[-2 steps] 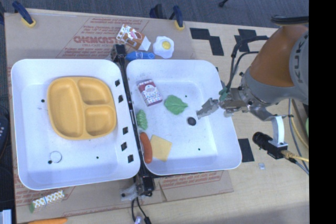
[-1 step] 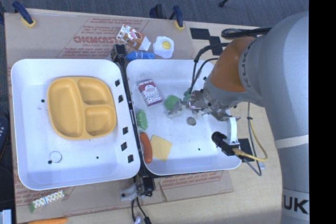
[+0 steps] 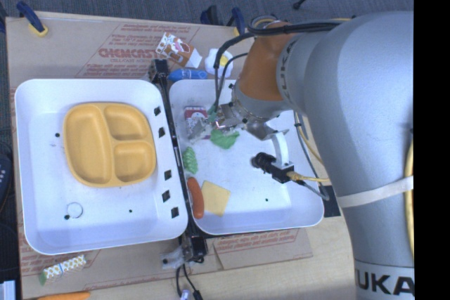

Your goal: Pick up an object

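Bench [image 3: 63, 38] edge nearest the camera carries a small patterned wrapper [image 3: 62, 268] on the cardboard, just below the left bin [image 3: 35, 221].

Left bin holds a yellow divided tray [image 3: 109, 142], three compartments, lying flat in the upper half. Small clear ring [image 3: 74, 210] sits below it on the bin floor, apart from the tray.

Right bin [image 3: 302, 214] contents, near to far:
- orange-red sausage-shaped piece [image 3: 196, 197] against the left wall
- yellow flat wedge [image 3: 214, 197] just beside it, touching or nearly so
- pale green item [image 3: 190, 161] further up the same wall
- darker green item [image 3: 225, 139] mid-bin
- red-and-white packet [image 3: 194, 114] near the far left corner, with a clear crumpled wrapper [image 3: 197, 127] just below it

Hand [image 3: 219, 124] is down in the right bin, between the clear wrapper and the darker green item, right above the green one. Finger spread: cannot tell, wrist and cabling hide it. Can't confirm anything is held.

Black bracket with a cable [image 3: 273, 166] hangs off the wrist over the bin centre.

Arm [image 3: 351, 109] covers the bin's far right side, orange band [image 3: 264, 70] over its far rim.

Beyond the bins: a small printed carton [image 3: 174, 49] and a blue item [image 3: 188, 74] on the cardboard, blue clamp [image 3: 31, 17] at the far left bench corner.
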Robot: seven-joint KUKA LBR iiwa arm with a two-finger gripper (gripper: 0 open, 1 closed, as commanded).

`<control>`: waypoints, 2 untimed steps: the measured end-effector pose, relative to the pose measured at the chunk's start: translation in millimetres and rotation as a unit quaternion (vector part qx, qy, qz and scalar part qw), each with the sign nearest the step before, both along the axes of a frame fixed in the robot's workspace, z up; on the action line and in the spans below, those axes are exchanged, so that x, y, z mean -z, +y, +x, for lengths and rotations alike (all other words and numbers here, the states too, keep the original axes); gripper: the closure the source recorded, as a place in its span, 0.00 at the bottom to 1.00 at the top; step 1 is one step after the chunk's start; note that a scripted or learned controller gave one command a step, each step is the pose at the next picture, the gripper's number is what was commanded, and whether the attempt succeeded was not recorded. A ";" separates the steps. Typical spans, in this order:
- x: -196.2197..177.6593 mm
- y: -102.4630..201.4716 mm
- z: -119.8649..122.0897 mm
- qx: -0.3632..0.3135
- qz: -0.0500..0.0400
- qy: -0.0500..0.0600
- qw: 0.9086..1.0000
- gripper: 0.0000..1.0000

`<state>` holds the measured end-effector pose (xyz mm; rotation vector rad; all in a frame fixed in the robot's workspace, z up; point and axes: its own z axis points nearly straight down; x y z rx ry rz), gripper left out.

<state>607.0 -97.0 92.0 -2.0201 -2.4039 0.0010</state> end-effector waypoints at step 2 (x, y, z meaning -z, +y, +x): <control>-9.8 0.0 -0.1 -0.002 0.000 0.001 1.000 0.00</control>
